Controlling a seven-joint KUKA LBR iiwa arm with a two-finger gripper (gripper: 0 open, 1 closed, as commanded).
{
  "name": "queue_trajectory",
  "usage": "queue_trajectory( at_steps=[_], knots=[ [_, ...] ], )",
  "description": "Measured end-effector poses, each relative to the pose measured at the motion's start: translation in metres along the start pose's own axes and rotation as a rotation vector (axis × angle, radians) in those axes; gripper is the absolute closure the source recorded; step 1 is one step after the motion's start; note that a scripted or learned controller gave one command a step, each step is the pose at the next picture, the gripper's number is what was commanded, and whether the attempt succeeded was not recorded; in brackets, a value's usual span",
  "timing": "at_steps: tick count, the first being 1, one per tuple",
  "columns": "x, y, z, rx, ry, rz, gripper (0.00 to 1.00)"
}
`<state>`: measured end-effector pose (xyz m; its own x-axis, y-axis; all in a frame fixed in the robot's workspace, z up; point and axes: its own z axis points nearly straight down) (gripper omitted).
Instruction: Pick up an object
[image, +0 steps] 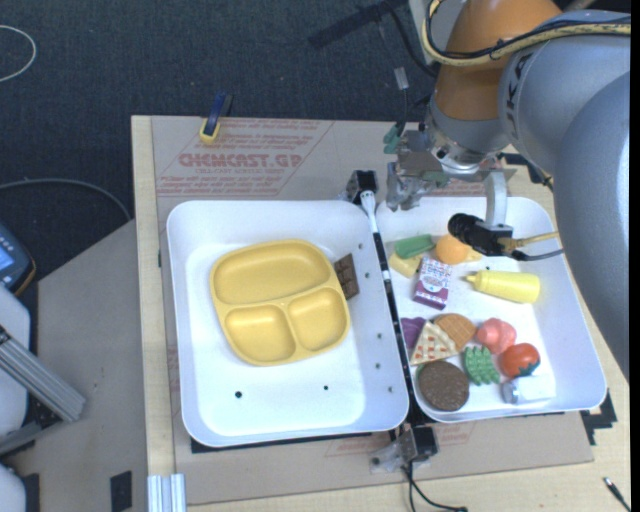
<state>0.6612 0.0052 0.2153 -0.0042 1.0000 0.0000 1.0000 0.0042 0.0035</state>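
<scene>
**Gripper poised over the toy-food bin**

The gripper hangs above the far-left corner of the right bin, nothing between its fingers, which look parted. It seems to be approaching; next it must descend. The nearest thing, a green piece, lies near that corner, its long axis running left-right.

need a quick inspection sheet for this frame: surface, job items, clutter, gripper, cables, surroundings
Surface: bench board bearing left bin and right bin.
Job's things: toy foods in right bin, among them yellow bottle, pizza slice, tomato, round cookie.
Clutter: yellow divided tray in left bin; clip on the board.
Gripper: gripper above right bin's far edge, holding nothing visible.
Cables: cable at bench front.
Surroundings: dark carpet.
</scene>
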Motion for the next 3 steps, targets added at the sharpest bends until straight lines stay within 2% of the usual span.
queue_trajectory(
  at_steps=[1,2,3],
  knots=[
    [-0.009,-0.011,-0.017,0.002,-0.001,0.005,1.00],
    [-0.005,-0.011,-0.019,0.000,-0.001,0.004,1.00],
    [0.003,-0.010,0.000,0.007,0.000,0.003,1.00]
  ],
)
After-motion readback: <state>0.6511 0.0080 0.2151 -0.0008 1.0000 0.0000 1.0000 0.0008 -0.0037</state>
